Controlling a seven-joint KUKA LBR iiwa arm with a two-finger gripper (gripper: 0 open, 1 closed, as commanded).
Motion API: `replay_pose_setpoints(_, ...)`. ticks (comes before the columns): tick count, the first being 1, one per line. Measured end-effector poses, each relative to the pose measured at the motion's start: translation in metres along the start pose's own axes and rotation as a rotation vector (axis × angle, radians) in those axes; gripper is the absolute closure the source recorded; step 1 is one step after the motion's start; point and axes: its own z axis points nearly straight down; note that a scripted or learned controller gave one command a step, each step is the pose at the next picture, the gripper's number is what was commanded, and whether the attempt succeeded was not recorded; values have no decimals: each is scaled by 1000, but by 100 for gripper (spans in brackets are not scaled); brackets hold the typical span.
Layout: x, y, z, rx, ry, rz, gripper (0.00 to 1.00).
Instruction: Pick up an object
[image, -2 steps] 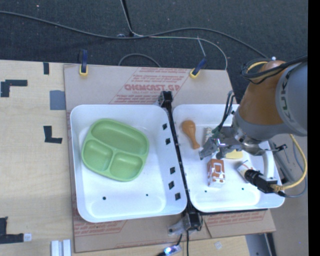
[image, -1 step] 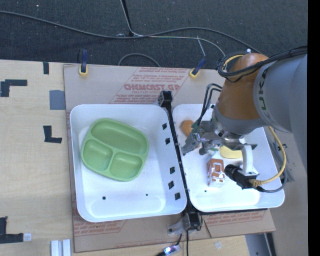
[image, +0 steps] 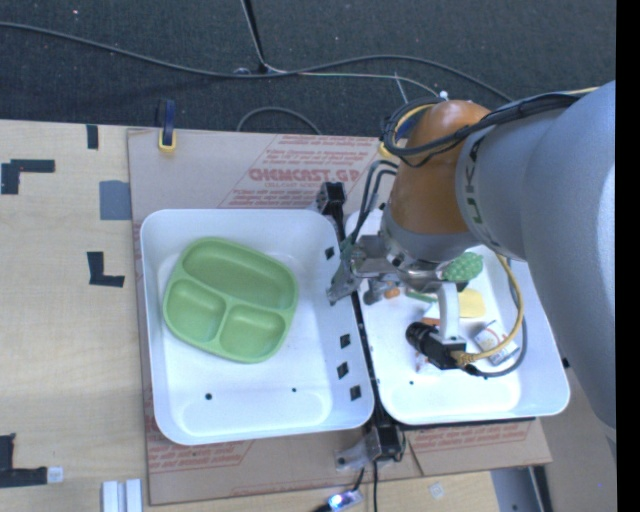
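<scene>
Green plate (image: 230, 300), left bin (image: 160, 235): light, stiff, smooth plastic, best pinched at raised rim; end effector (image: 385, 280) over right bin (image: 540, 400), grip state indiscernible.

Dark carpet floor (image: 120, 60) beyond wooden bench (image: 60, 330)

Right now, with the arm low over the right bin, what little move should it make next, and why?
Probably a short drop straight down. The arm hangs over the right bin, where small items lie beneath it; the green plate sits apart in the left bin. The view shows nothing held.
</scene>
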Motion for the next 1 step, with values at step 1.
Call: replay_pose_setpoints(1,57,10,-10,-2,0,-1,100)
